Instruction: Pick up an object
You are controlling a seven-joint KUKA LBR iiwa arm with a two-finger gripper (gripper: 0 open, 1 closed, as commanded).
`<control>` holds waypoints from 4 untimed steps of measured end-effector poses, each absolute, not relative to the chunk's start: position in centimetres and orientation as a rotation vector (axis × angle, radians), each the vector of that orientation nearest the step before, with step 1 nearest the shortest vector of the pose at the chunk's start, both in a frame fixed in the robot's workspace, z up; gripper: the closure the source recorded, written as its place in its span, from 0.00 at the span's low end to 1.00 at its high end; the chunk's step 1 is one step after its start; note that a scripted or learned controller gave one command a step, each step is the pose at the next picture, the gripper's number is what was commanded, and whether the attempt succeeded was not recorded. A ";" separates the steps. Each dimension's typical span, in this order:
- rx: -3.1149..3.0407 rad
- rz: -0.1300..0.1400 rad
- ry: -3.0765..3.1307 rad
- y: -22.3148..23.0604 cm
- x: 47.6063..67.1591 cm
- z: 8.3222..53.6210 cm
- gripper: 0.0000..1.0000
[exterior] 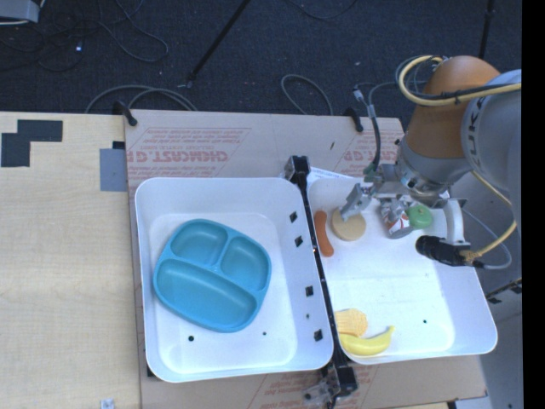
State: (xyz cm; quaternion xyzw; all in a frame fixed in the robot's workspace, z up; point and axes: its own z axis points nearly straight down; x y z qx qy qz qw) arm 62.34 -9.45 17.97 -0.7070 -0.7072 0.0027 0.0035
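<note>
nearest you, at the right bin's [460, 335] front edge, a banana [372, 342] lies against a yellow ridged piece [350, 320], both untouched. the left bin [170, 348] holds a blue divided plate [212, 273]. further back in the right bin, an orange carrot-like stick [323, 233] lies along the divider, just beside a tan round piece [348, 226]. the gripper [380, 203] hangs spread wide over that tan piece, nothing between its fingers; a green item [420, 216] sits by it. you're still before the grasp: closing and lifting remain.
</note>
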 end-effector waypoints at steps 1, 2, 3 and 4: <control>-2.216 0.010 -2.215 -9.1 62.5 11.5 0.00; -2.230 0.004 -2.221 -9.4 62.7 9.0 0.00; -2.227 0.007 -2.213 -9.3 62.5 9.8 1.00; -2.227 -0.002 -2.218 -9.2 62.5 16.1 1.00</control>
